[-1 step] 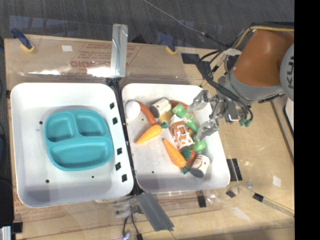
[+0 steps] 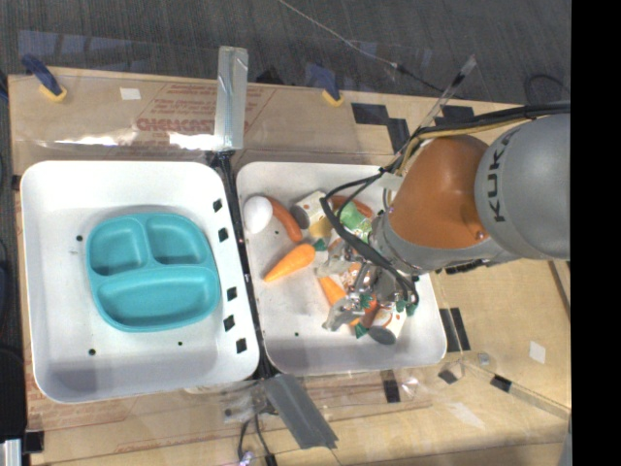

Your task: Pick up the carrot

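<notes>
The hand [image 2: 367, 304], its grasp impossible to tell, hovers lower right of the carrot [image 2: 290, 262], needing a shift up-left.

**A robot test bench in a lab**

The grey and orange arm [image 2: 466, 202] reaches over a wooden bench [image 2: 505, 357] that carries two white bins [image 2: 39, 260]. Tape patches [image 2: 456, 330] and clear sheeting surround the bins, loose cables [image 2: 456, 115] trail above the arm, and dark carpet [image 2: 116, 8] lies beyond the bench.
</notes>
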